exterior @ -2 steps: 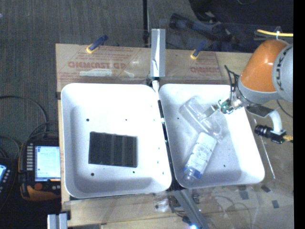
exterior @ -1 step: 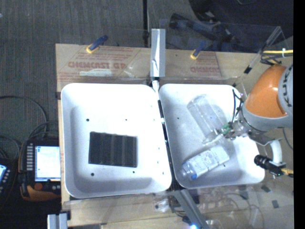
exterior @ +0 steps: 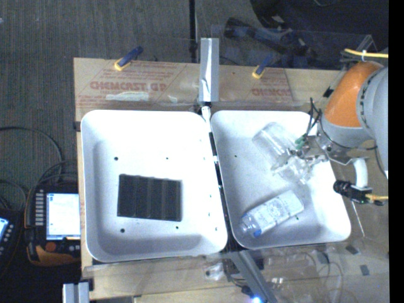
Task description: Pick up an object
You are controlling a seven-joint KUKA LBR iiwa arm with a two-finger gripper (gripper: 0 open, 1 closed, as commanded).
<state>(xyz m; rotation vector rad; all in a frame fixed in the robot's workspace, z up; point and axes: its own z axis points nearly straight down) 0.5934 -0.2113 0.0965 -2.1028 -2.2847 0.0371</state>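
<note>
In the right bin point(exterior: 243, 134), a clear plastic bottle point(exterior: 273, 212) with a blue cap lies on its side near the front wall. A clear plastic cup point(exterior: 271, 137) lies tipped over toward the back. My gripper point(exterior: 303, 156) hangs low over the right side of this bin, just right of the cup and behind the bottle. Transparent plastic blurs the view around its tip, and I cannot tell whether it touches the cup. A black ridged rectangular block point(exterior: 149, 197) lies flat in the middle of the left bin point(exterior: 95, 169).
The grey arm with its orange band point(exterior: 352, 100) leans in over the right bin's right rim. A metal post point(exterior: 207, 74) stands behind the seam between the bins. A handheld pendant point(exterior: 55, 213) lies left of the bench. Clamps hold the board behind.
</note>
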